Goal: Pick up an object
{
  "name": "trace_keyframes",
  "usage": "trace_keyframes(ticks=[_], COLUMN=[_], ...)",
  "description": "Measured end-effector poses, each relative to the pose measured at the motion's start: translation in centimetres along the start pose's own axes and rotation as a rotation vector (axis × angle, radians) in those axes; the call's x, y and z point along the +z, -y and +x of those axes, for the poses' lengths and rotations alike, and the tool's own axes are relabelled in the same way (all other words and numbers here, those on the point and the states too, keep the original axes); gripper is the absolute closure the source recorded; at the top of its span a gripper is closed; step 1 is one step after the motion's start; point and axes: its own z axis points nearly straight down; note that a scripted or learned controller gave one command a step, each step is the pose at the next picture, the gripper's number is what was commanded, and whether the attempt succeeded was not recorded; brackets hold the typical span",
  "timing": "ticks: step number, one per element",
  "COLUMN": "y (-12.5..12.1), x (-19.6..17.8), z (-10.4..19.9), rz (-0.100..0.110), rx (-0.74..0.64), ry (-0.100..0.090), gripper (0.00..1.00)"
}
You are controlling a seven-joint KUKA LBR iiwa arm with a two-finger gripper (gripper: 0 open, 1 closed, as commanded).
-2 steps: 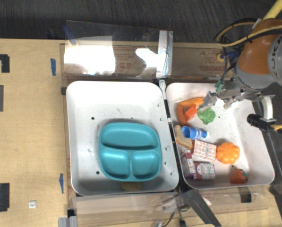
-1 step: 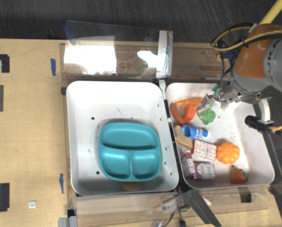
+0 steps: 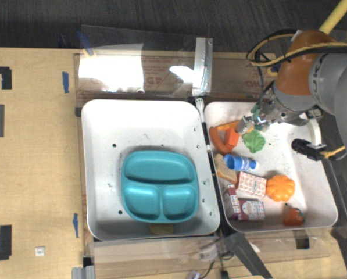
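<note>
— Where is the thing you are after?

— A green leafy piece [image 3: 254, 140] lies at the twelve o'clock end of the right bin [image 3: 321, 214], and my claw [image 3: 256, 120] hangs just above it. Whether my claw is clenched or released, I cannot tell.

— What lies around it?

— At nine o'clock an orange cup [image 3: 225, 136]; toward six a blue bottle [image 3: 240, 163], a pink carton [image 3: 251, 185] and an orange pumpkin [image 3: 279, 188]. The left bin [image 3: 103, 121] holds a teal divided tray [image 3: 159, 184].
</note>
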Motion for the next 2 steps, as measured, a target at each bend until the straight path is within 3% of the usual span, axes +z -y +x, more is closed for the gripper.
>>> trace_keyframes(ticks=[1, 2], y=[4.7, 0.1], x=[-4.1, 0.1], z=[-3.9, -2.1], rz=[0.002, 0.018], rx=[-0.305, -0.308], ry=[-0.002, -0.005], gripper=[0.0, 0.0])
